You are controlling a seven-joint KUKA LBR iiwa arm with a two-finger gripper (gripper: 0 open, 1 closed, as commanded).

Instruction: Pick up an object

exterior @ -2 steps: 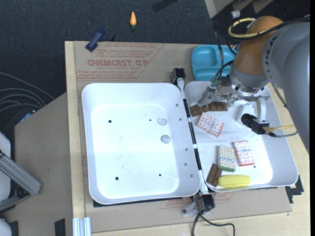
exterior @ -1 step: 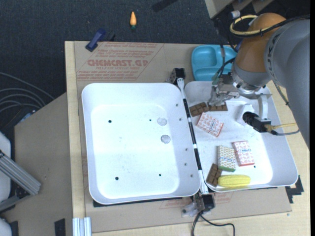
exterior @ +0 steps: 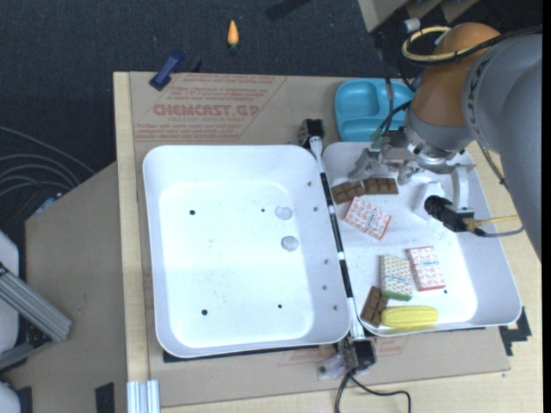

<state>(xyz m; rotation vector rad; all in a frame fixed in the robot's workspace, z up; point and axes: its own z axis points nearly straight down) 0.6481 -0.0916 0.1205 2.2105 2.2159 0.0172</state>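
Note:
My gripper (exterior: pixel 389 163) hangs low over the far end of the right bin (exterior: pixel 491 269), under the orange band of the arm (exterior: pixel 448 93). Just below it lies a brown chocolate bar (exterior: pixel 365 188), close to the gripper or touching it. A red-and-white checked packet (exterior: pixel 368 218) lies nearer the front. Further forward are a green-and-white box (exterior: pixel 396 275), a pink box (exterior: pixel 426 268), a yellow corn cob (exterior: pixel 409 317) and a second brown bar (exterior: pixel 373 304). Nothing is seen lifted off the bin floor.
The left bin (exterior: pixel 172 256) holds two small grey discs (exterior: pixel 283 213) (exterior: pixel 289 244). A blue tub (exterior: pixel 362 108) stands behind the right bin. A black part with a yellow cable (exterior: pixel 448 212) sticks out beside the wrist. The arm covers the right bin's far right corner.

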